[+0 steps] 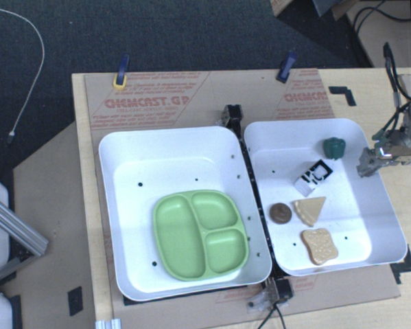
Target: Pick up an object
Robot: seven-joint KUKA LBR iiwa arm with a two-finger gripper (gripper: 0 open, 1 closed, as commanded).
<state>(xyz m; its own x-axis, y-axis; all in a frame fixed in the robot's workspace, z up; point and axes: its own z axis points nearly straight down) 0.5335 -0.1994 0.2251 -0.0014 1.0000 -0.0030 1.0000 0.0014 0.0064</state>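
Observation:
The right bin holds several small items. A teal lump lies near its far right corner. A black and white block sits in the middle. A brown round piece, a tan wedge and a toast-like slice lie toward the front. My gripper hangs at the bin's right rim, to the right of the teal lump and apart from it. Nothing is visibly held in it.
The left bin carries a green divided plate. A black clamp sits between the bins at the back. Blue and yellow clips pin the cardboard sheet. Cables hang at the right.

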